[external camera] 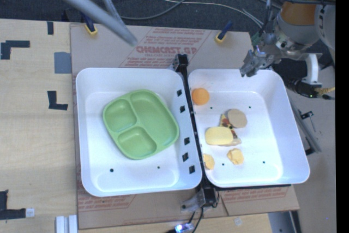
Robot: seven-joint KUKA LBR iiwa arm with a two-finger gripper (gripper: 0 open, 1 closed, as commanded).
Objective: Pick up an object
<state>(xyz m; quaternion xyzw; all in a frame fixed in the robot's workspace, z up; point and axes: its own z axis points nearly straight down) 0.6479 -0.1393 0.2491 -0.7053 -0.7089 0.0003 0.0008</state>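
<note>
Clearly the pick has not begun: the gripper (252, 67) hangs over the far rim of the right bin (292, 133), near that bin's far right part, and nothing shows between it and the bin floor; whether it is open or closed I cannot tell at this size. The grey arm (305, 13) with its orange band reaches in from the right, above and behind the bin. All the likely targets lie in the right bin: an orange ball (200, 96) at the far left corner close to the divider, a round tan and brown piece (236, 118) near the middle, a pale yellow block (219, 136) just nearer than it and touching or nearly touching it, and two small yellow bits (235, 156) and (208, 161) towards the near side. The left bin (90, 133) bears a green divided tray (140, 123), lying at a slant. I judge this the approach step. The next move calls for carrying the gripper left and nearer over one item, then descending straight. The ball stands apart from the others and seems the cleanest choice, though it may roll and sits close to the bin wall.
</note>
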